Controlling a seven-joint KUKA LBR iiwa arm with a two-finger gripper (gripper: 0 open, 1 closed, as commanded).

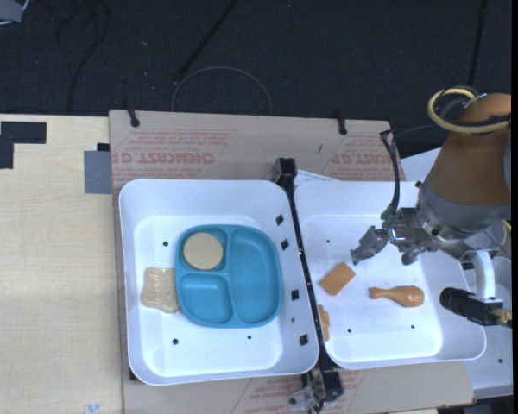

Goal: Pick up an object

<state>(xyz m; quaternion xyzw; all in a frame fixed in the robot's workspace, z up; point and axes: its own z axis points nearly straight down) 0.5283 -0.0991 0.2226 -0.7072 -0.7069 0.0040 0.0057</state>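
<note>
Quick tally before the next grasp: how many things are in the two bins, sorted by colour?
Blue: 1, the divided plate.
Tan/beige: 2, the round cookie on the plate and the toast piece beside it.
Orange-brown: 3, the square cracker, the drumstick and a small piece by the divider.
Total: 6.

My orange wrist band (468,166) sits above grey metal. Below, two plain white plastic bins (147,231) flank a light blue divided plate (242,279) bearing a tan round cookie (202,250), beside a pale beige bread slice (160,290), an orange-tan square cracker (337,279) and a golden-brown drumstick (398,296).
</note>
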